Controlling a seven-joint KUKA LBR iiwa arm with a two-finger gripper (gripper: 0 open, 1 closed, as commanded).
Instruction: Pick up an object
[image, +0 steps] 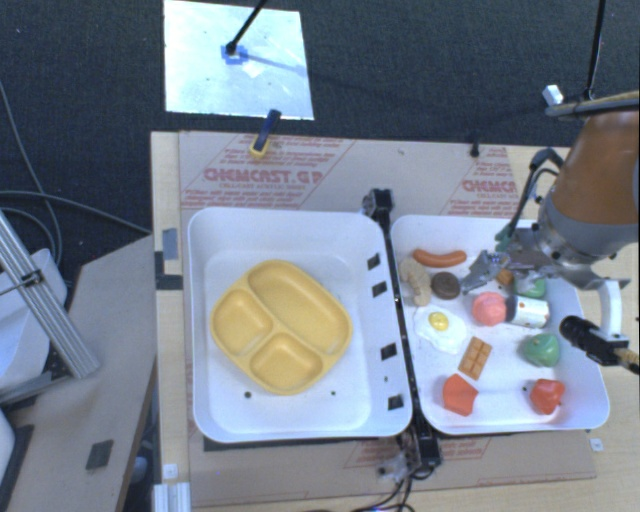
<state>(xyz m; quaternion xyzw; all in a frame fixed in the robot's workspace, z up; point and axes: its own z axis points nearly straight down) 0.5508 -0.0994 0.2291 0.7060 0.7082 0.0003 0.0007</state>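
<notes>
toy food (487, 308) beside yellow tray (280, 325)

The grey arm with its orange band (603, 165) reaches in from the right, bent down steeply. Its gripper (497, 268) hangs low, pointing left, over the right side of the bench.

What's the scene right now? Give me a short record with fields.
left bin: holds a yellow divided tray
right bin: toy foods, including sausage, fried egg, pink ball, green piece
gripper: low over the right bin's far side, between sausage and pink ball
grasp: no object seen between its fingers
</notes>
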